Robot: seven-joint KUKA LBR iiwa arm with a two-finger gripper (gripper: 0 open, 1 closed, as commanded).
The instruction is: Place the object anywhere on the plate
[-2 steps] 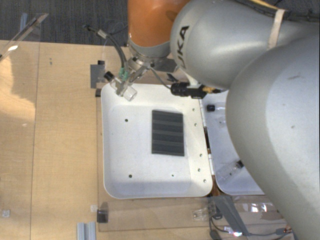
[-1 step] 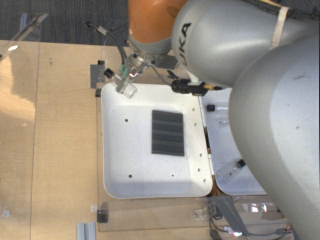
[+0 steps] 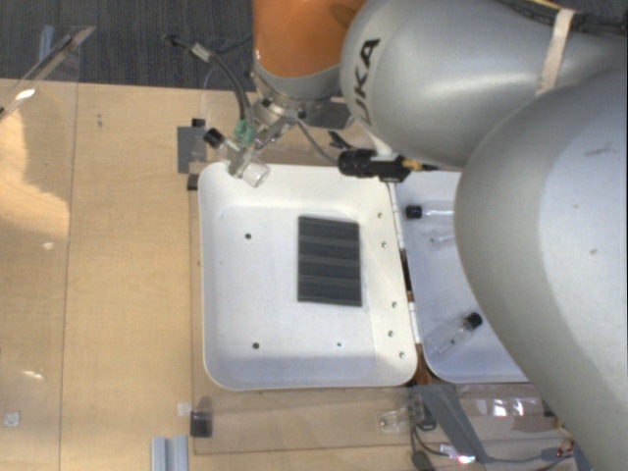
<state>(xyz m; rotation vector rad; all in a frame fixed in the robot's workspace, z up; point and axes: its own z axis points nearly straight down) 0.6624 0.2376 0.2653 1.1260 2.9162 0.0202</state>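
A dark grey ribbed rectangular plate (image 3: 330, 260) lies flat in the middle of the left white bin (image 3: 231, 292). My gripper (image 3: 251, 161) hangs over the far left corner of that bin, well away from the plate, and the orange wrist band sits just above it. A small black object (image 3: 413, 211) rests at the far left of the right bin (image 3: 442, 273). Near that bin's front lies a slim clear piece with a black end (image 3: 461, 331). The big grey arm covers most of the right bin.
A dark bracket (image 3: 188, 149) stands on the wooden bench just outside the left bin's far corner. Cables run around the wrist. Small clamps and fittings (image 3: 201, 422) sit along the bench's front edge. Bare wood stretches to the left.
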